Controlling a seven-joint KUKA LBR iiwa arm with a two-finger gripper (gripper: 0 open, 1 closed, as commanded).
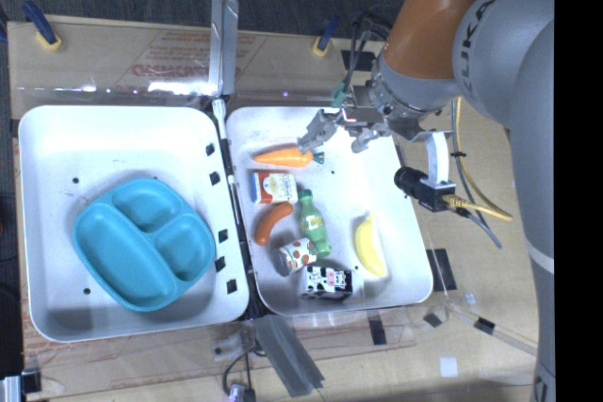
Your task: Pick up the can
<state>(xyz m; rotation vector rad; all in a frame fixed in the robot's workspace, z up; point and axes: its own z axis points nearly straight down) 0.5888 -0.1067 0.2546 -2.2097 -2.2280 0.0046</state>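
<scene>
The can (298, 255), small with a red and white label, lies on its side in the front part of the right bin (400, 202). It rests between a green bottle (312, 223) and a black-and-white patterned carton (328, 281). My gripper (339, 136) hangs over the back of the same bin, just right of a carrot (283, 157) and well behind the can. Its fingers are spread open with nothing between them.
Also in the right bin are a small orange-and-white carton (275, 187), a sausage (273, 221) and a banana (368, 246). The left bin (57, 136) holds a blue divided plate (143, 244). The arm's cables (471, 202) hang over the right rim.
</scene>
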